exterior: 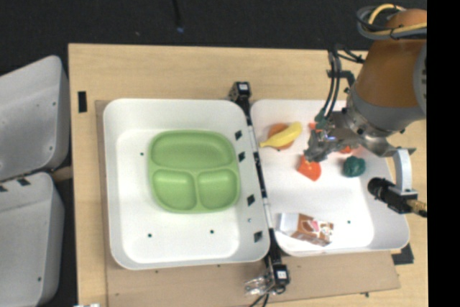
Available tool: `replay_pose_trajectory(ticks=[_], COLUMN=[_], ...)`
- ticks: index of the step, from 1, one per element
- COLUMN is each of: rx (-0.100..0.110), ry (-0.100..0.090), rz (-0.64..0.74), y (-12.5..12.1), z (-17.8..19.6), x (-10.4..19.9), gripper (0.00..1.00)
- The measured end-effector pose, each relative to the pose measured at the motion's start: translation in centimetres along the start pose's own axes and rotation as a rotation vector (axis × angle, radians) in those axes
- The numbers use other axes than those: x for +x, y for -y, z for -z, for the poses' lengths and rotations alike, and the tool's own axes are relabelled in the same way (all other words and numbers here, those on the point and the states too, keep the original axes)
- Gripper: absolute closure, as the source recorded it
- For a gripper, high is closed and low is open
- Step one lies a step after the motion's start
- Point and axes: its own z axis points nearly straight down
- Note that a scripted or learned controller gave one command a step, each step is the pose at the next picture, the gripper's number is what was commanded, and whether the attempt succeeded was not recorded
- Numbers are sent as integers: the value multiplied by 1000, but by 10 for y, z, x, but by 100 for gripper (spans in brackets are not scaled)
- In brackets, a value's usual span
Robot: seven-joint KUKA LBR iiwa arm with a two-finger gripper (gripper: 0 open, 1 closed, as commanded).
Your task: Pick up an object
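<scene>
My gripper (316, 152) hangs low over the right bin (359, 226), its tip just above a small red-orange piece (310, 170). A yellow banana-shaped toy (282, 137) lies to the left of the gripper, partly over an orange object (275, 130). A dark green round object (353, 167) rests to the right of the gripper. A brown and white packet (310, 228) lies near the bin's front edge. The view does not show anything held.
The left bin (122, 226) holds a green divided plate (194, 170) with three compartments. The arm's body covers the far right corner of the right bin. The wooden bench (144, 68) surrounds both bins.
</scene>
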Motion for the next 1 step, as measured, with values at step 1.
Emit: replay_pose_trajectory(ticks=[1], rx=[-1], ry=[-1], rz=[2], y=[-7], z=[4], x=[52], gripper=[100])
